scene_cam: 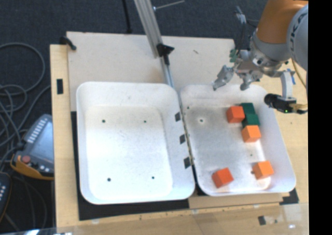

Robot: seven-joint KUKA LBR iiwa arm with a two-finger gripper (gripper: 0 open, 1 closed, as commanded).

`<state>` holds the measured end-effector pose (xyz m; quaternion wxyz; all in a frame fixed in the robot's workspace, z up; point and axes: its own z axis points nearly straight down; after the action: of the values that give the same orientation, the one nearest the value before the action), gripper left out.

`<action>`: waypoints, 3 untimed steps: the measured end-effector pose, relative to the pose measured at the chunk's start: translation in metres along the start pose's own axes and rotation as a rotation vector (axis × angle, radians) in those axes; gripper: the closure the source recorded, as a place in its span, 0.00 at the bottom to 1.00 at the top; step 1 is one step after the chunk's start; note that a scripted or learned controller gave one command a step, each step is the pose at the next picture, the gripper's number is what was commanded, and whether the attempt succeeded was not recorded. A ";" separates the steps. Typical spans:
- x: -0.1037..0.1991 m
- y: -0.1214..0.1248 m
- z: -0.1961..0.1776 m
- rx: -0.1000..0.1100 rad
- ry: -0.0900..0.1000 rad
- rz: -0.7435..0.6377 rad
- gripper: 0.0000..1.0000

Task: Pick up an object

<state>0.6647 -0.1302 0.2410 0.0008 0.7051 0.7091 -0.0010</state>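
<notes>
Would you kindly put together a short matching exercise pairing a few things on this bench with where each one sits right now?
Things:
1. green block
2. gripper
3. left bin
4. lone orange block

Places:
A. near the right bin's front edge, towards the divider between the bins
B. wedged among orange blocks in the right bin's far right part
C. above the far rim of the right bin, with nothing between its fingers
D. beside the right bin, on the side away from the arm

Pairs: 1-B, 2-C, 3-D, 4-A
</notes>
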 end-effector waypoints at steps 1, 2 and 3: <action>-0.079 0.013 0.086 0.004 -0.001 0.011 0.00; -0.075 -0.008 0.115 -0.019 -0.003 0.001 0.00; -0.070 -0.012 0.120 -0.021 -0.005 0.004 0.00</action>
<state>0.6535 -0.2001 0.1212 0.0099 0.7066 0.7075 0.0046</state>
